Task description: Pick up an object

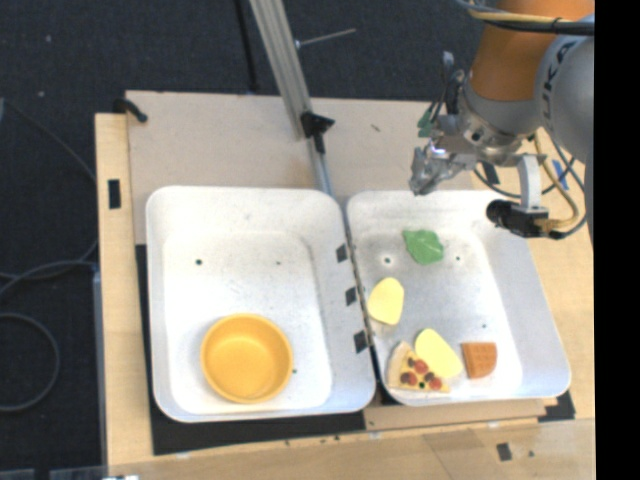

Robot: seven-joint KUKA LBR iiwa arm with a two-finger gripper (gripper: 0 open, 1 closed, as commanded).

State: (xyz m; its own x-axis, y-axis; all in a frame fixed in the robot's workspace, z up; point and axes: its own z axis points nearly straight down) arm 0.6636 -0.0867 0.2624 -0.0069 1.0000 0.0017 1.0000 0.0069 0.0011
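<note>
My gripper (427,178) hangs over the far edge of the right bin (520,298), above and slightly behind a green leaf-shaped piece (424,245). Nothing shows between its fingers. Further toward the front lie a pale yellow piece (386,300), another yellow piece (437,353), a pizza slice with red dots (415,373) and an orange block (480,359). In the left bin (180,238) a yellow bowl (247,357) sits near the front.
A slanted metal pole (290,68) rises from a clamp between the two bins at the back. The bins touch along the middle. Bare bench board lies behind both bins.
</note>
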